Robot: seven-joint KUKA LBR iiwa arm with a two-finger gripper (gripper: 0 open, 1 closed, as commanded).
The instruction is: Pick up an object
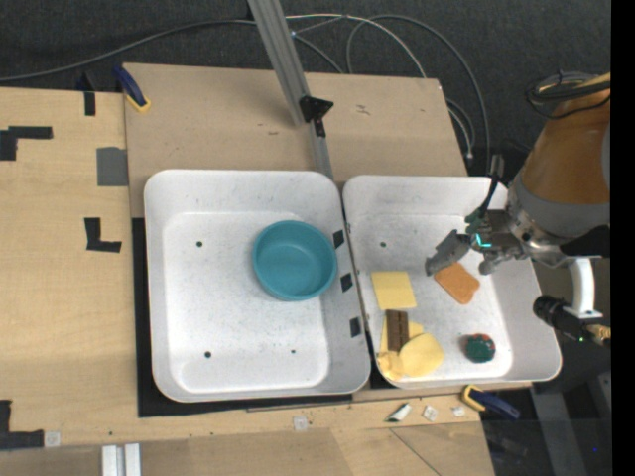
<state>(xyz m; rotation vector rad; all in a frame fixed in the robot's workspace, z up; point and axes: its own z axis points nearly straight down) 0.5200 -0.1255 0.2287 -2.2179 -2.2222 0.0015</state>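
Orange block (pixel 458 284) lies just beneath the gripper (pixel 451 257).

Pretty plain setup: a light wooden bench (pixel 60 296) with bits of black tape (pixel 96 234) stuck on it. Dark carpet-like floor (pixel 99 18) behind, cables (pixel 397 38) trailing across it.

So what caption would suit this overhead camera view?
Robot arm's gripper poised above an orange block in the right bin; blue bowl left.
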